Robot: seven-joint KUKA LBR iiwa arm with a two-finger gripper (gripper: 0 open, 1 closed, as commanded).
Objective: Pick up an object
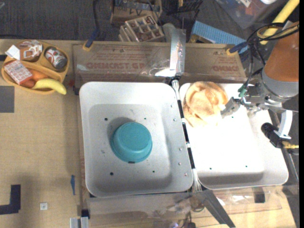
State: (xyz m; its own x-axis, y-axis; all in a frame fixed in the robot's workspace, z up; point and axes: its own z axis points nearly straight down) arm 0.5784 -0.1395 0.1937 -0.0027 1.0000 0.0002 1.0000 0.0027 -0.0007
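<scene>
A teal bowl (132,141) lies upside down in the middle of the left bin (95,103). A flat, tan, floppy round piece (204,101) rests in the far left corner of the right bin (247,175), partly up against its wall. My gripper (231,106) reaches in from the right, low over the right bin, with its tip just beside the right edge of the tan piece. Nothing is seen held in it. The arm's orange band (285,56) stands above it at the right edge.
A yellow tray (9,72) with a banana (51,85) and small food items sits on the bench at the far left. A cardboard strip (123,65) runs behind both bins. Cables and boxes crowd the back.
</scene>
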